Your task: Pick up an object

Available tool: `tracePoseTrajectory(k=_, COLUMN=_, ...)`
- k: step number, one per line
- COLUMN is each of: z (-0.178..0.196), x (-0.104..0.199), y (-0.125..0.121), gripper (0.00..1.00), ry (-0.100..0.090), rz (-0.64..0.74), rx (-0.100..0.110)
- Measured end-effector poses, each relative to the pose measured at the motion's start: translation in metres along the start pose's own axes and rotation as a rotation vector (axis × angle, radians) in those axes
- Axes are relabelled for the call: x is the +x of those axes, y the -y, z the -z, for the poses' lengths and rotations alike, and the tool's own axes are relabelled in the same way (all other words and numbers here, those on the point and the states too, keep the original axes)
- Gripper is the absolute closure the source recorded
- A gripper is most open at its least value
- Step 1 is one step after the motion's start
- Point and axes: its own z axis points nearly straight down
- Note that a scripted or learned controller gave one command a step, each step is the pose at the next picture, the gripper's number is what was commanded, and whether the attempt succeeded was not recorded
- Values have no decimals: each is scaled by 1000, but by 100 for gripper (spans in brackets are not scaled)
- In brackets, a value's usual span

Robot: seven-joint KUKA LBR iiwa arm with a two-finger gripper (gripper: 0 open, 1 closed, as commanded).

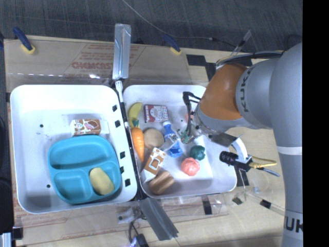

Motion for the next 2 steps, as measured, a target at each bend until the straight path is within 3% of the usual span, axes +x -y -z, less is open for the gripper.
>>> tracePoseTrajectory(k=1, z=68, x=-23, y=-20, gripper=0, ry=3, rz=-51, rx=-2)
tracePoseTrajectory(k=2, z=154, x=7, y=-79, gripper=0, ry=4, rz=-161, rx=-4)
